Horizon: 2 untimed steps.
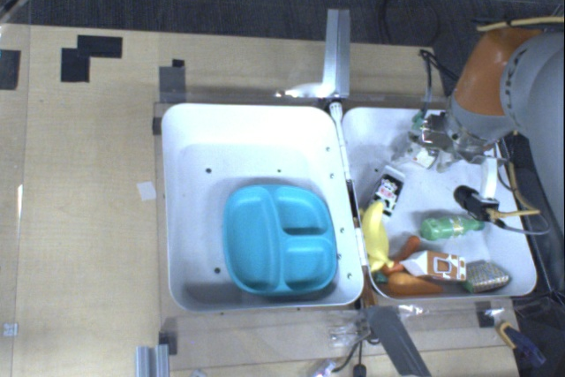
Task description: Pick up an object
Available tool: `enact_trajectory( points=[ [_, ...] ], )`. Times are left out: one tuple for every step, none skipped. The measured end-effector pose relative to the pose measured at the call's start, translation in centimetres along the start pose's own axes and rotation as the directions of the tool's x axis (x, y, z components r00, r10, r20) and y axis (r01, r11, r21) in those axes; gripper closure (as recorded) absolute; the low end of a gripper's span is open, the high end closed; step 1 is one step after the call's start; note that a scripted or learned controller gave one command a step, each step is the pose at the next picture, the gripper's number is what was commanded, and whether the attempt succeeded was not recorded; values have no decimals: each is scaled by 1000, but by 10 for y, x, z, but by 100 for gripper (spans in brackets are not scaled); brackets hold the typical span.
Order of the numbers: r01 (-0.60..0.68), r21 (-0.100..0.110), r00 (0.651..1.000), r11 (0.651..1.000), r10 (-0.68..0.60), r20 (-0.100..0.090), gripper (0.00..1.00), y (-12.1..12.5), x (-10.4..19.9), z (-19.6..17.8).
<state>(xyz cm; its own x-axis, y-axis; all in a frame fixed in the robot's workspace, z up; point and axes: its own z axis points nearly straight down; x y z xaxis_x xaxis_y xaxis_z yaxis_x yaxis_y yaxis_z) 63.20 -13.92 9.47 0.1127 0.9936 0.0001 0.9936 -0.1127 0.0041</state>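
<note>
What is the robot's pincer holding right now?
It cannot be told. The pincer is low in the right bin, and its tip is too blurry to see anything gripped.

A blue tray (281,237) lies in the left bin (185,190); the pincer (430,146) hangs over the right bin (521,274).

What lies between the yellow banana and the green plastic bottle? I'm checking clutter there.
In the camera view, bare white bin floor separates the yellow banana from the green plastic bottle.

Two white bins: left bin (177,190), right bin (371,128). One blue tray (281,238). One banana (376,234), one green bottle (450,227), one carrot (410,283), one small carton (441,265), one black-and-white packet (387,189).
</note>
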Motion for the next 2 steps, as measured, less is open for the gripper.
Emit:
enact_trajectory(
  points=[
    [-193,5,981,981,193,-1,0,40,-19,8],
    [-184,-9,983,983,184,0,100,44,-18,-6]
  ],
)
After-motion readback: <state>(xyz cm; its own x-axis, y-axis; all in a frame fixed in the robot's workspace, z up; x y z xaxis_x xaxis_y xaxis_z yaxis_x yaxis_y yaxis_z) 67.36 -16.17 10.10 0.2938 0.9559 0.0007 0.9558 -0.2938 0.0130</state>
